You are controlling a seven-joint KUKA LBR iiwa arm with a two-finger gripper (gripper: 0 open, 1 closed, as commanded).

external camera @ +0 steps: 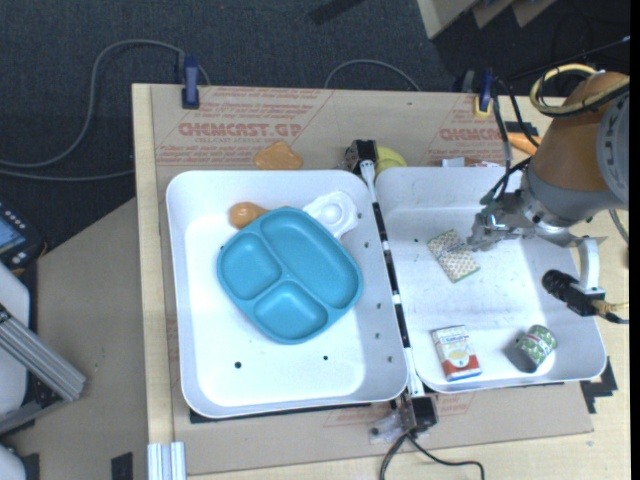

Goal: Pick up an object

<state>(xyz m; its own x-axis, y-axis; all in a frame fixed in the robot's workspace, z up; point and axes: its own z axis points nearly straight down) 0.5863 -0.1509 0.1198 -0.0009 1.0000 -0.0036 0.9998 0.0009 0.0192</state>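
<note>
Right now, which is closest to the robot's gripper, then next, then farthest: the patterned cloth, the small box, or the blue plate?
1. Patterned cloth, just left of and below the gripper.
2. Small box, right bin's near edge.
3. Blue divided plate, left bin.

Grey arm [590,183] w/ broad orange band above wrist, yellow cable loop up top, small metal end.
</note>
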